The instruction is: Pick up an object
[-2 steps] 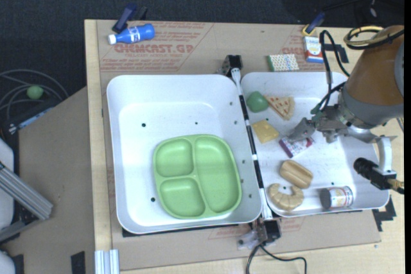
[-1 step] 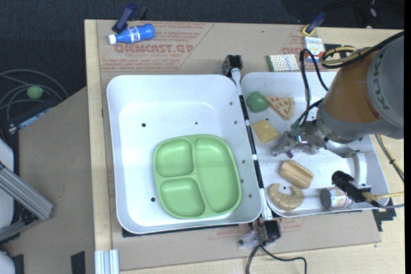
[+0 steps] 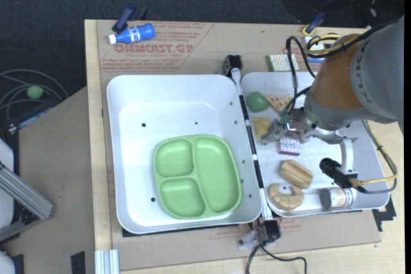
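**Gripper low in the right bin, small packet just below it**

The gripper (image 3: pixel 287 127) sits at the frame's right centre, inside the right bin (image 3: pixel 379 202). Whether its fingers are apart or together cannot be told. A small packet (image 3: pixel 289 147) lies just below it, nearest; a bread roll (image 3: pixel 295 172) lies further down.

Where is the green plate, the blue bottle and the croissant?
green plate (image 3: pixel 196 175), camera view, on its middle ridge.
blue bottle (image 3: pixel 136 33), camera view, on its blue body.
croissant (image 3: pixel 286 197), camera view, on its curved middle.
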Robot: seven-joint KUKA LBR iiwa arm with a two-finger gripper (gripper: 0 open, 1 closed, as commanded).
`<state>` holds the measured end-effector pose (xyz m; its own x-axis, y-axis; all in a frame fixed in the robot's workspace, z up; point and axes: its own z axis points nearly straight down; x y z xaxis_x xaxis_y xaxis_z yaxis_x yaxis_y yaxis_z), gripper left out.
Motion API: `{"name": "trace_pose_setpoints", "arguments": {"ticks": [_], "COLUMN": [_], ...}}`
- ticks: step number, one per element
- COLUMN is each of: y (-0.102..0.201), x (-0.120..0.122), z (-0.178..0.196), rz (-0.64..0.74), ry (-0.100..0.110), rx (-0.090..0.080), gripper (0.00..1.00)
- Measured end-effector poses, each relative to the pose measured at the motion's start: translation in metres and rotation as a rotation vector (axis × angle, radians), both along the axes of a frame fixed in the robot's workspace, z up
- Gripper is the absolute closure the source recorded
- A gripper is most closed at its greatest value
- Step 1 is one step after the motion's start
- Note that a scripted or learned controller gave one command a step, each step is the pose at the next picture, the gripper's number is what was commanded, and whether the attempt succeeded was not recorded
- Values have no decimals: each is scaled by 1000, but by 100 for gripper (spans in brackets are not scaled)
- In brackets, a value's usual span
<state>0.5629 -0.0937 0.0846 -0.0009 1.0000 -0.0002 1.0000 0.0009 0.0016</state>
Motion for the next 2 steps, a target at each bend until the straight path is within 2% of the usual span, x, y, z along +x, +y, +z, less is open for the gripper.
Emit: {"name": "trace_pose_setpoints", "arguments": {"ticks": [1,2], "y": [0,83], "x": [0,11], "z": [10,100], "rz": [-1,1], "ry": [-1,2], "rx": [-1,2], "gripper": [100,100]}}
